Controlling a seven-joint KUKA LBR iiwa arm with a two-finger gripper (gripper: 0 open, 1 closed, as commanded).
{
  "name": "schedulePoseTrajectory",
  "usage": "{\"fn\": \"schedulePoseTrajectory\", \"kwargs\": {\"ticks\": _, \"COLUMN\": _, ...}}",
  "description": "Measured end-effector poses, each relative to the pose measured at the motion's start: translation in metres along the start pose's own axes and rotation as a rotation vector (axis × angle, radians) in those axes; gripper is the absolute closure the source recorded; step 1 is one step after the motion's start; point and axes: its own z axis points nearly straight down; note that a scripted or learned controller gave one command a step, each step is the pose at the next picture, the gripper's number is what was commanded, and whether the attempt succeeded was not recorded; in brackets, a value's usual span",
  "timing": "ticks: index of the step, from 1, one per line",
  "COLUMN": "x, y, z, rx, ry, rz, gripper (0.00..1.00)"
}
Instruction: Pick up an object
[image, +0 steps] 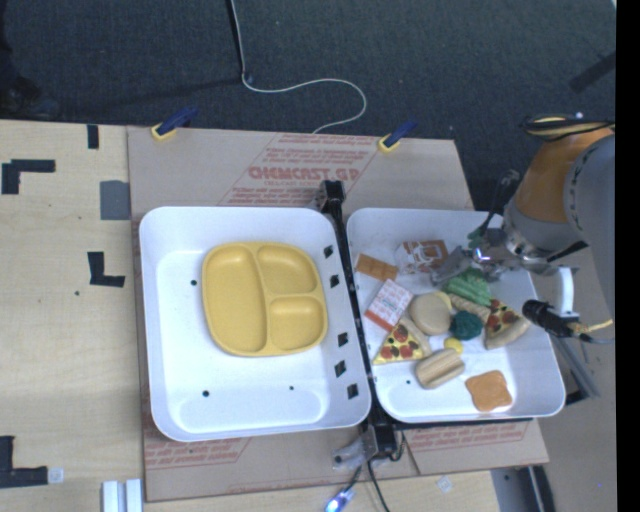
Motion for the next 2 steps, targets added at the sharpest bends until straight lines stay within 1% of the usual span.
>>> {"fn": "schedulePoseTrajectory", "kwargs": {"ticks": 1, "x": 0.021, "y": 0.037, "z": -0.001, "rx": 0.044, "ry": -0.008, "rz": -0.005, "gripper": 0.00}}
{"fn": "schedulePoseTrajectory", "kwargs": {"ticks": 2, "x": 0.014, "y": -0.035, "z": 0.003, "rx": 0.013, "ry": 0.003, "rz": 0.004, "gripper": 0.00}}
